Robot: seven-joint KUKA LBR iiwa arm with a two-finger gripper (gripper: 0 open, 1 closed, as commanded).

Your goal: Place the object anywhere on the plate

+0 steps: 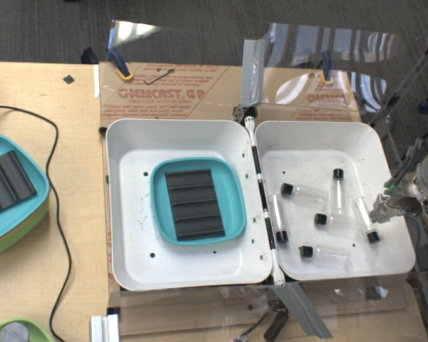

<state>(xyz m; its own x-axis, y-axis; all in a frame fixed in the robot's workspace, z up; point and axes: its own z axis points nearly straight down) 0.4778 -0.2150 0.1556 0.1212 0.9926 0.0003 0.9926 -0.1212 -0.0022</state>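
Note:
A teal plate (198,199) with a dark ridged insert lies in the left white bin (128,191). Several clear tubes with black caps lie scattered in the right white bin (299,144): one upright in the picture (338,191), one along the left wall (277,216), one near the front (322,251), and one at the right (364,216). My gripper (381,212) reaches in over the right bin's right rim, just beside the right-hand tube and low over the bin floor. Nothing can be seen held in it.
A stack of teal and green plates (11,191) sits on the wooden bench at far left, with a black cable (57,191) looping past it. Cardboard and clear plastic sheets (171,84) stand behind the bins.

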